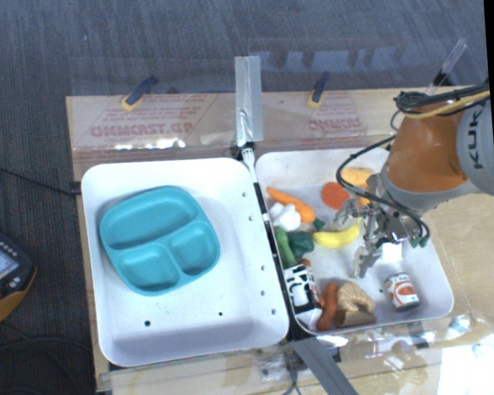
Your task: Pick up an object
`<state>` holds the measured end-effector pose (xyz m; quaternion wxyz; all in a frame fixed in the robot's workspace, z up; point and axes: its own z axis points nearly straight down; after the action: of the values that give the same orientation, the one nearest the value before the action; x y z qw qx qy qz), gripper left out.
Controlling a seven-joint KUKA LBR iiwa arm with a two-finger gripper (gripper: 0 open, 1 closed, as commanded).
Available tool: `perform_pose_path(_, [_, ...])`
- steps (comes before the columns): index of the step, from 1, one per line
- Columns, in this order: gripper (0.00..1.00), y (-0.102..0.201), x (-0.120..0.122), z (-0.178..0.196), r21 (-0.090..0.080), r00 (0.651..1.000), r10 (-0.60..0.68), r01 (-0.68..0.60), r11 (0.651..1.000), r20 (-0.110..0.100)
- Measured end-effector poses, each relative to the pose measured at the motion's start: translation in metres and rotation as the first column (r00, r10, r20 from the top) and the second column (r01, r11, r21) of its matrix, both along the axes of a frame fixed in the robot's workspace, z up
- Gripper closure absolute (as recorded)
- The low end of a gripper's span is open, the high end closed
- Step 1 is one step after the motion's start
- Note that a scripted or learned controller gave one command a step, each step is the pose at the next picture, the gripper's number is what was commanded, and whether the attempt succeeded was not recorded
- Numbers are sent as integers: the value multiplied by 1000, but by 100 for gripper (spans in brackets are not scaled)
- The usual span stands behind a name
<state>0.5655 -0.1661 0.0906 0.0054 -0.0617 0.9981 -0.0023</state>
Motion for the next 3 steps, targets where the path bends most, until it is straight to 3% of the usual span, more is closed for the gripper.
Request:
perform_pose_path(1, [0, 63, 16, 0, 3, 998, -57, 57, 998, 5])
perform_pose_path(2, [0, 71, 3, 1, 4, 977, -215, 215, 977, 9])
perform_pose_path(3, [100, 71, 5, 12, 2, 977, -214, 214, 977, 12])
